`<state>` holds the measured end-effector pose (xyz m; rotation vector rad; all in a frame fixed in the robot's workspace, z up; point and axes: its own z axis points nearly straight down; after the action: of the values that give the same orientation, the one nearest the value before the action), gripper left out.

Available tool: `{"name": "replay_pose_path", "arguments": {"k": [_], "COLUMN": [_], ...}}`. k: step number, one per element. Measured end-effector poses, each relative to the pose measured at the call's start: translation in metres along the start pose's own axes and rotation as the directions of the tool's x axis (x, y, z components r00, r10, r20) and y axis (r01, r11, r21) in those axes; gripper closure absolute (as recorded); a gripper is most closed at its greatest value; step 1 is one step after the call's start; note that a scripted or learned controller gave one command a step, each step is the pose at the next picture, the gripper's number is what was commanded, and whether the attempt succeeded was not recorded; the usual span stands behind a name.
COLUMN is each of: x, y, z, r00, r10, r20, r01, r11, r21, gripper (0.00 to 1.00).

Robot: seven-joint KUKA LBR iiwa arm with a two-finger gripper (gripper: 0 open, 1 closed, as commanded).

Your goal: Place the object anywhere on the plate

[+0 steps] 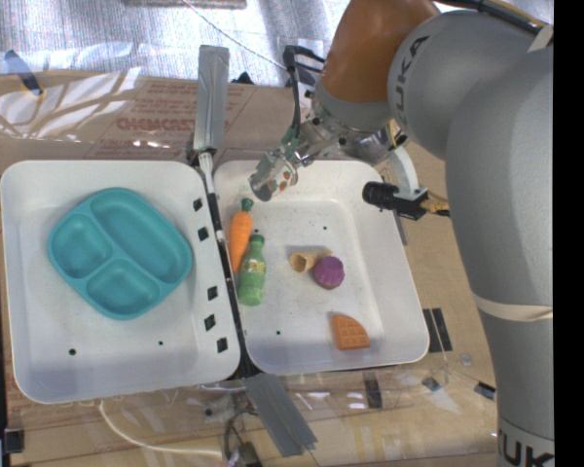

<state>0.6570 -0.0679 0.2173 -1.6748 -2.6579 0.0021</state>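
A teal plate (120, 251) with three compartments lies in the left bin (39, 358). My gripper (284, 163) hangs over the far left corner of the right bin (389, 329). It is shut on a small grey can with coloured marks (271, 179), which pokes out tilted down and to the left from between the fingers. The can is clear of the bin floor, to the right of the divider between the bins and well right of the plate.
The right bin holds a carrot (239, 236) and a green bottle (252, 270) along its left wall, a cone with a purple scoop (319, 267) in the middle, and an orange waffle piece (349, 332) near the front. My arm (467, 115) covers the right side.
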Motion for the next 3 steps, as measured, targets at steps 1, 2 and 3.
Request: {"name": "replay_pose_path", "arguments": {"k": [1, 2, 3], "x": [0.063, 0.144, 0.179], "y": [-0.047, -0.011, -0.009], "z": [0.019, 0.027, 0.027], "r00": [0.992, 0.928, 0.682], "r10": [-0.123, -0.372, -0.731], "r20": [-0.003, -0.004, -0.004], "r01": [0.123, 0.372, 0.731], "r11": [0.992, 0.928, 0.682], "r21": [0.003, 0.003, 0.001], "gripper": [1.00, 1.00, 1.00]}}
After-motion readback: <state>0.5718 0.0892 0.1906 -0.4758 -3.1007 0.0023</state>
